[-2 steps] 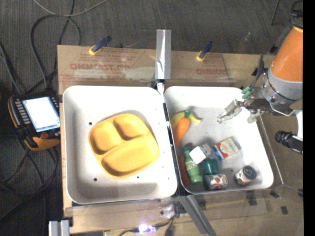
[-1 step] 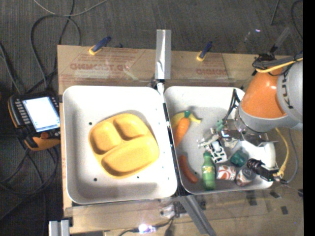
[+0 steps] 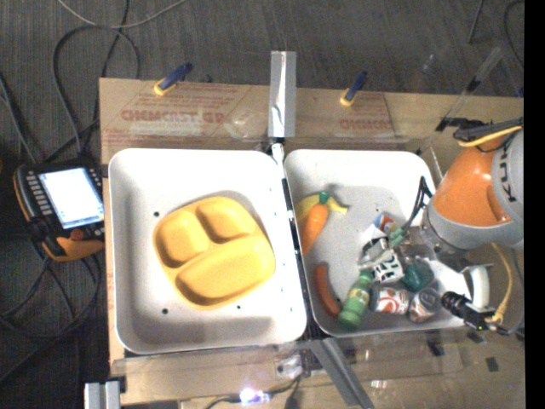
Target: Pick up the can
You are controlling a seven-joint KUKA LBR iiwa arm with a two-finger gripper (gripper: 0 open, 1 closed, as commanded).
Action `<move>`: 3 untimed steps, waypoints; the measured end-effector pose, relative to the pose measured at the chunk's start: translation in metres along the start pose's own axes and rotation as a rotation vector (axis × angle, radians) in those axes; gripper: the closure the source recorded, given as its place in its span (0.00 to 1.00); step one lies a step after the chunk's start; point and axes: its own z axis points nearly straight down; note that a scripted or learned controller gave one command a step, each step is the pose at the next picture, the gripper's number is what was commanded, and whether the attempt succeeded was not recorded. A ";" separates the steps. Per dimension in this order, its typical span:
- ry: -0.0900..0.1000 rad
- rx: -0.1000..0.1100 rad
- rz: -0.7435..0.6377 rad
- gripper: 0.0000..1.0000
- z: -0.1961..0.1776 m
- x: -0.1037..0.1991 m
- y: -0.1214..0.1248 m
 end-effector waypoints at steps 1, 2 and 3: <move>-0.003 -0.007 0.380 0.00 0.004 -0.011 0.071; 0.001 -0.011 0.481 0.00 0.003 -0.009 0.054; 0.008 -0.007 0.472 1.00 -0.006 -0.003 0.056</move>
